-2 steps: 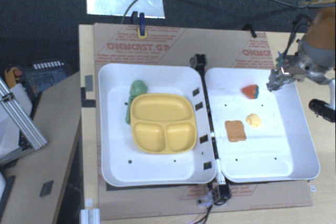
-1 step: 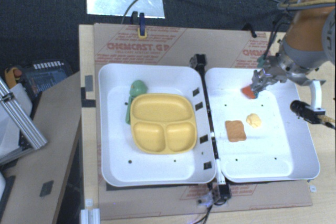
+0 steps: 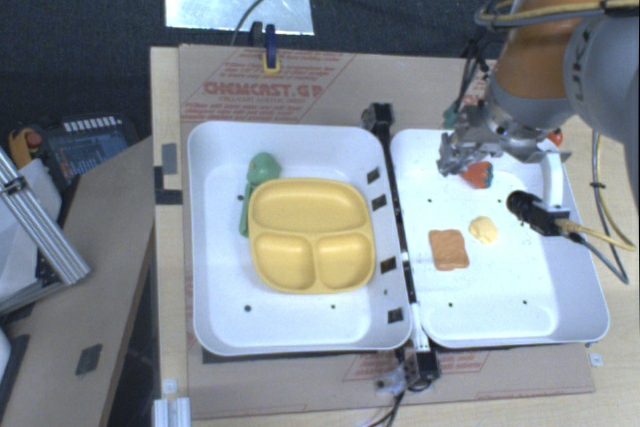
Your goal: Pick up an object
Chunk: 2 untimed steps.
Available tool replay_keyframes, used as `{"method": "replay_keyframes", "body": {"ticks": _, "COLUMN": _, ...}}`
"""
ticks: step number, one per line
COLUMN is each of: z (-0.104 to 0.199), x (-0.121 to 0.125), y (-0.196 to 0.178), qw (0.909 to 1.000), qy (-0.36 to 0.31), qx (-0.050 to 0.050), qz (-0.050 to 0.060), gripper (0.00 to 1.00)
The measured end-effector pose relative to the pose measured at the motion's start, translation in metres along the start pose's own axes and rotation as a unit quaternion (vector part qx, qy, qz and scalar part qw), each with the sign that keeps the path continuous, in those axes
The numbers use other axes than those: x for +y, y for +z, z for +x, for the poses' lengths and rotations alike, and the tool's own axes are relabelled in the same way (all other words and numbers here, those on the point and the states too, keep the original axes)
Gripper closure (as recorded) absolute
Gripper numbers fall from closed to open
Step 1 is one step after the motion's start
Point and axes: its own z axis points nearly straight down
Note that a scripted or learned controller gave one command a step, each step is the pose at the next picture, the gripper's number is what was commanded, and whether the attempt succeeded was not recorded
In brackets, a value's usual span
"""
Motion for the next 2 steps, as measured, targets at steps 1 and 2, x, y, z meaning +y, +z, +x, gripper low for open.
{"method": "replay_keyframes", "body": {"ticks": 1, "z": 0.056, "x": 0.011, "y": 0.008, "qw": 1.0, "qy": 0.0, "qx": 0.0, "qz": 0.0, "gripper": 1.0}}
{"method": "replay_keyframes", "body": {"ticks": 2, "z": 0.111, "x": 0.015, "y": -0.007, "qw": 1.0, "qy": 0.0, "qx": 0.0, "qz": -0.001, "gripper": 1.0}}
